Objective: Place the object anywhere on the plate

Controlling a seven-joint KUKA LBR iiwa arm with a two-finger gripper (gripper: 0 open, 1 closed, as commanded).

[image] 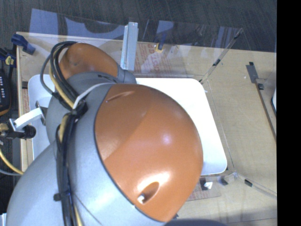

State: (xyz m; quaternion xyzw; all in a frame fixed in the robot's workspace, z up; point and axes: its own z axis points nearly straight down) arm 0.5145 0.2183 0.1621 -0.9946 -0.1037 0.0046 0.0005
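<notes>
KUKA iiwa arm [94, 173], 1 pc. Grey rounded housing w/ glossy orange dome cover [148, 149], highlights on its surface; small oval recess w/ white mark low on the dome. Second orange cap [87, 60] above-left of the dome. Black and yellow cable bundle [63, 102] loops left of the dome, running along the grey shell.

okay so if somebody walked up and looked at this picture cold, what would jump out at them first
The robot arm takes up most of the left and middle of the view, and its big glossy orange cap sits front and centre. Black and yellow cables loop along its upper left side. Behind it, a white bin peeks out at the middle right, on a tan bench.
</notes>
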